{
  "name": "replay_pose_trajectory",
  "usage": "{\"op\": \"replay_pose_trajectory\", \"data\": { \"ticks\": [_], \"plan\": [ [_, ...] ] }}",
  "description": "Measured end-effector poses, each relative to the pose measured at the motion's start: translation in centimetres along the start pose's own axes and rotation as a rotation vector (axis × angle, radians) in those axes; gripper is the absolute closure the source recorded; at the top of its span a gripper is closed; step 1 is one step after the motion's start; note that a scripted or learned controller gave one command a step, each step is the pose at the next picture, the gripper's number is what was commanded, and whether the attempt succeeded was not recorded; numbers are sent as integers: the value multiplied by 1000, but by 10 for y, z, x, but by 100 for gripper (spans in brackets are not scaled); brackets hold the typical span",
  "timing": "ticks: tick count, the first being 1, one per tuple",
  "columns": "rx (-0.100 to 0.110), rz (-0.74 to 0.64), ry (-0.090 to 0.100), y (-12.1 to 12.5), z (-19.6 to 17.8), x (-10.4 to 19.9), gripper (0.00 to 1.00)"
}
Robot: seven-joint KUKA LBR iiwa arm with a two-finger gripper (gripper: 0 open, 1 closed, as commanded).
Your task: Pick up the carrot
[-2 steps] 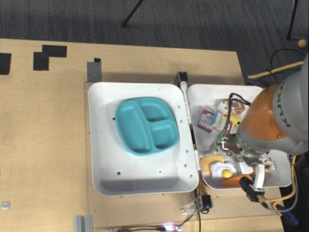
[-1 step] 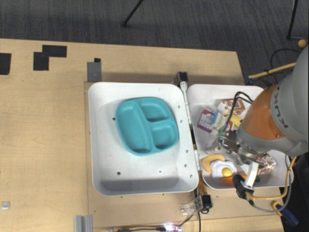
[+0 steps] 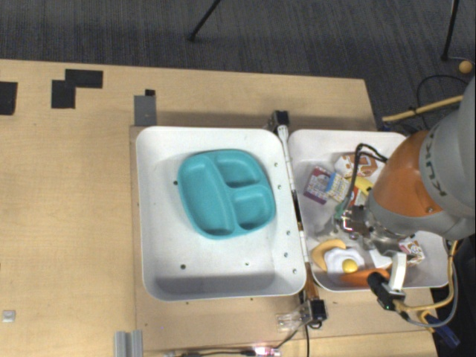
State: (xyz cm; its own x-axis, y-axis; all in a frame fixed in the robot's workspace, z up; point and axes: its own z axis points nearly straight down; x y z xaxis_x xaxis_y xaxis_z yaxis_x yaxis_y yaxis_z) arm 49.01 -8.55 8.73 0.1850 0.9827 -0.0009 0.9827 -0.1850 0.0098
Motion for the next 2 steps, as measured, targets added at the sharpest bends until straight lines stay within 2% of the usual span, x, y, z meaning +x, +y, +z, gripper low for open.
{"op": "replay_pose_trajectory", "data": {
  "ticks": [1,2],
  "plan": [
    [-1,463,2,2,0,-9,0],
    [0,280,-2,0,0,1,0]
  ]
}}
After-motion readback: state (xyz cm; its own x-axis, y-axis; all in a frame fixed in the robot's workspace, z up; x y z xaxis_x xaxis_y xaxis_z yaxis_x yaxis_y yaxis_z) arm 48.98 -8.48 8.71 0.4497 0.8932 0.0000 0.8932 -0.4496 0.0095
